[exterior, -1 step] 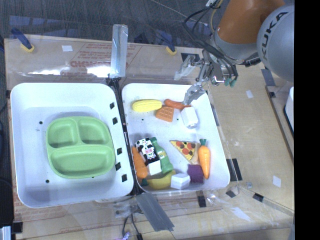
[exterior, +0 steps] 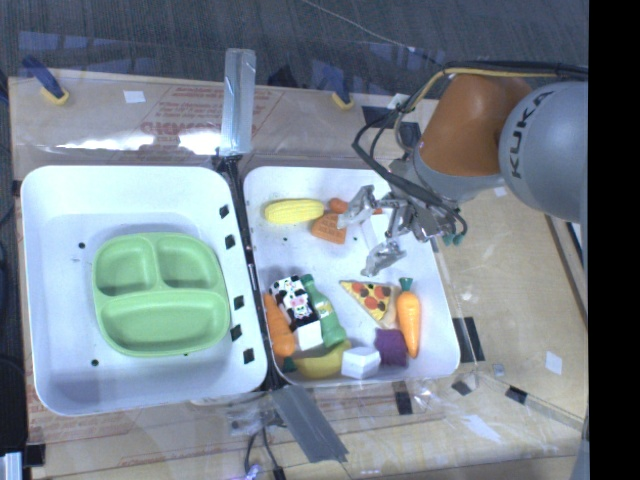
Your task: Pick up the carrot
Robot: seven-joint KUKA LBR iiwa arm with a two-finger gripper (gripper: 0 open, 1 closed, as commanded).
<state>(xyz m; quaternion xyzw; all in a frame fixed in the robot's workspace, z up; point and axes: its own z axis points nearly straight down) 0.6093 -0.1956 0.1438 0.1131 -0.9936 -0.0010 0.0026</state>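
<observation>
we are seeing the pincer (exterior: 385, 230) hovering over the right bin (exterior: 440, 353), its metal fingers spread apart and gripping nothing. the carrot (exterior: 408, 313) is lying near the bin's right wall, just beside the pizza slice (exterior: 368, 298) and the purple block (exterior: 392, 348). we are judging that its smooth, tapered plastic body is risking a slip, and that the crowding neighbours and the nearby wall are threatening to block a finger. the corn cob (exterior: 293, 211), bumpy and yellow, is resting well apart.

A robotics lab: taped bench (exterior: 520, 368), two white bins (exterior: 40, 268), loose cables (exterior: 375, 143).
</observation>
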